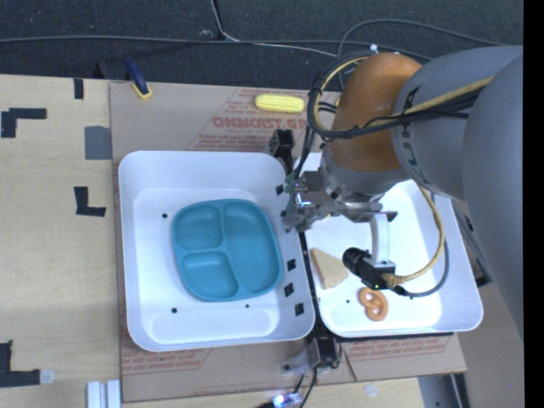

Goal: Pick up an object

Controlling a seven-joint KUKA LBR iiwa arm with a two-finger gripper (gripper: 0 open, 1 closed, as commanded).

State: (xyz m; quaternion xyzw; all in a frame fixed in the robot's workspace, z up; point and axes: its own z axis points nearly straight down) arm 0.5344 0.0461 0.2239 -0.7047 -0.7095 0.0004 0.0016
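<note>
Dark carpet (102,7) across the top, crossed by thin cables. Below it, pale wood bench (51,253) marked with bits of black tape. On the bench, a printed cardboard sheet (212,121) under both bins. From the right, grey arm (476,117) with orange band, bent over the right bin (444,304). Left bin (144,185) touching it along the middle. Flat in the left bin, a teal plate (225,249) with three compartments. Gripper (299,209) low at the seam between the bins; open or closed, cannot tell. Just beside it in the right bin, toward the front, a pale wedge (328,268). Near the wedge, an orange pretzel (374,303). On the cardboard behind the bins, a yellow piece (279,103); at the sheet's back left corner, a blue clamp (136,79).
</note>
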